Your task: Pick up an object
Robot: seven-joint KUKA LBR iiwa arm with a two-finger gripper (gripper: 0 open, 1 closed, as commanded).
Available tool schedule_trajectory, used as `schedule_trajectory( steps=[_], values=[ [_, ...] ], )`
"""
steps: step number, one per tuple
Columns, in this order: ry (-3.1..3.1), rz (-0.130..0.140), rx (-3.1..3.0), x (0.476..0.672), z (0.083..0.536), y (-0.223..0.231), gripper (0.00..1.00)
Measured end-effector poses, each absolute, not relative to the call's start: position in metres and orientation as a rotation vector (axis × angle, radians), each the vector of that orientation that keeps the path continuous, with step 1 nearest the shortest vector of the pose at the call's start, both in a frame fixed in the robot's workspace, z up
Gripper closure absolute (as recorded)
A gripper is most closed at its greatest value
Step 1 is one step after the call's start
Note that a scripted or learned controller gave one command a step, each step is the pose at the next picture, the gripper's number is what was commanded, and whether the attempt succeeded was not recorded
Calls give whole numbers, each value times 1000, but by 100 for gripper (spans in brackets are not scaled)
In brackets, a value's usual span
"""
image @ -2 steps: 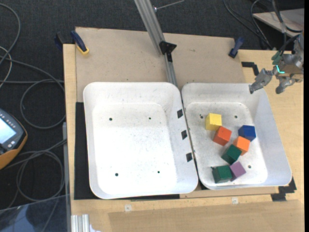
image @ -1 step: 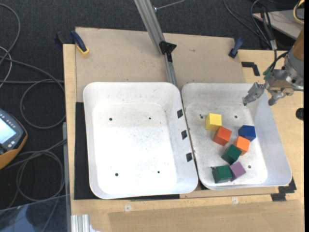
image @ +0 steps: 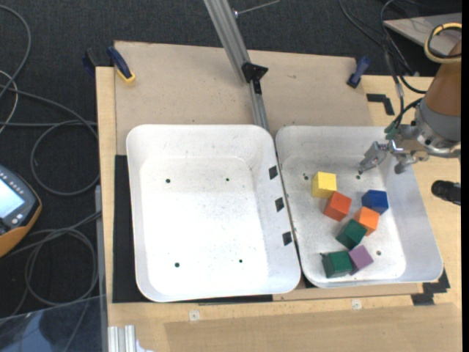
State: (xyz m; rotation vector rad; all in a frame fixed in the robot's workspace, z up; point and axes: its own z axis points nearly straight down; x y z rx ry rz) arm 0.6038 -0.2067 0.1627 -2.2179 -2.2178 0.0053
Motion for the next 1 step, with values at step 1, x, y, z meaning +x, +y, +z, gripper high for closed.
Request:
schedule_trajectory(
  steps=[1],
  values=[
    [-2218,5,-2216,604,104,-198,0]
  ],
)
